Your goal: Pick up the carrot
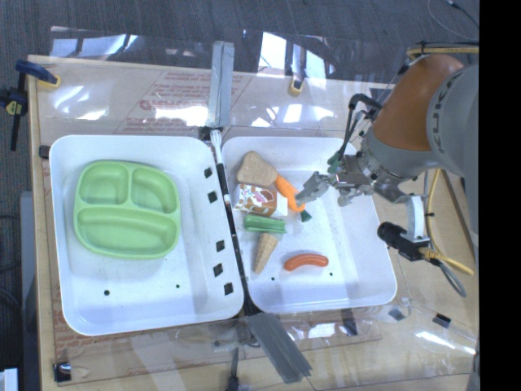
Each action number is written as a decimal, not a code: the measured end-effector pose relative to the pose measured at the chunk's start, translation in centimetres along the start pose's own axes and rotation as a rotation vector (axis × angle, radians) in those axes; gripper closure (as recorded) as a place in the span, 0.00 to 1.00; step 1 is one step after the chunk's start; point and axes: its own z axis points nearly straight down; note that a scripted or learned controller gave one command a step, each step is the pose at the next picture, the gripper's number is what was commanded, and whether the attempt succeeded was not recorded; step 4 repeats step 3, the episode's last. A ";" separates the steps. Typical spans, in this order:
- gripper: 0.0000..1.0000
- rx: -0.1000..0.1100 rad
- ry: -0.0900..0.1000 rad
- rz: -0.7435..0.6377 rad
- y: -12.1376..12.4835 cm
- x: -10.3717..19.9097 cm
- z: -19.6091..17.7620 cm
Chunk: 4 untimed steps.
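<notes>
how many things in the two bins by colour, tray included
green: 2, the divided tray and a flat green piece
orange or red: 2, the carrot and the sausage
tan or brown: 2, the bread slice and the cone
mixed colours: 1, a printed packet
total: 7

- You had two white bins (pixel 122 308), each marked with small black squares.
- The divided plate (pixel 126 208) was pale green.
- The carrot (pixel 288 194) was orange with a green tip.
- The sausage (pixel 305 261) was red-orange.
- The cone (pixel 264 249) was tan under a green band.
- The bread slice (pixel 256 169) was brown.
- The arm (pixel 423 112) showed grey with an orange band.
</notes>
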 end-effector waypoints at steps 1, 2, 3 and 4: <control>0.00 -0.003 0.001 -0.058 7.1 0.8 10.5; 1.00 0.004 0.003 -0.063 7.0 0.9 10.0; 1.00 -0.001 0.000 0.282 5.9 4.2 2.5; 1.00 -0.001 0.000 0.282 5.9 4.2 2.5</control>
